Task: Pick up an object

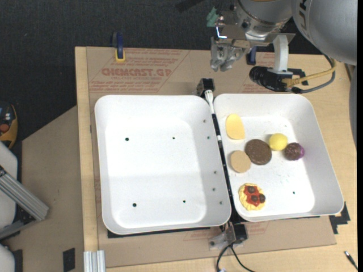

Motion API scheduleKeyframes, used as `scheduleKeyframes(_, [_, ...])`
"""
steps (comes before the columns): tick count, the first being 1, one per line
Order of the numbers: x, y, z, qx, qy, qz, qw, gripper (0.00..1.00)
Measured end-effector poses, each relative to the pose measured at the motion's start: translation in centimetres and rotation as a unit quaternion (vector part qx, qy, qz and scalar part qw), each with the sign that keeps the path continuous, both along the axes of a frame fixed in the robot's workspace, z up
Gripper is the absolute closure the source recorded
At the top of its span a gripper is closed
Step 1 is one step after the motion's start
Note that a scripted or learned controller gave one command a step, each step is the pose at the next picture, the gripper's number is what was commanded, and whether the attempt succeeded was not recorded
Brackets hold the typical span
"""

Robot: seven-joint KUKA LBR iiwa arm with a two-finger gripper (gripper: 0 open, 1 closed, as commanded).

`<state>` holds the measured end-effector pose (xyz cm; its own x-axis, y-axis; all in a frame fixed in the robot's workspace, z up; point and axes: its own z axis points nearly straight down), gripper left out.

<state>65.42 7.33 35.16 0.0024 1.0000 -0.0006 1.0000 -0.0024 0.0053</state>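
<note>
The gripper (227, 58) hangs above the bench beyond the right bin (317, 169); nothing is visible in its grasp, and its opening cannot be determined. Candidate objects lie clustered in that bin: the brown disc (258, 151) touches the tan disc (240, 162), with the yellow ball (278, 141) and purple ball (294, 151) just beside. A descent into this cluster risks pinching two items or nudging a ball away.
</note>
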Motion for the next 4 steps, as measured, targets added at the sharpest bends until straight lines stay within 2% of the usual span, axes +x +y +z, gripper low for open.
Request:
scheduleKeyframes(1, [-1.8, -6.4, 1.1, -0.0004, 0.003, -0.002, 1.0, 1.0])
scheduleKeyframes(2, [-2.0, 6.1, -4.9, 0.0022, 0.007, 0.007, 0.9999, 1.0])
scheduleKeyframes(3, [-3.6, 13.5, -10.8, 0.0006, 0.007, 0.005, 1.0, 1.0])
scheduleKeyframes(4, [-1.5, 15.3, -1.8, 0.0022, -0.003, 0.003, 1.0, 1.0])
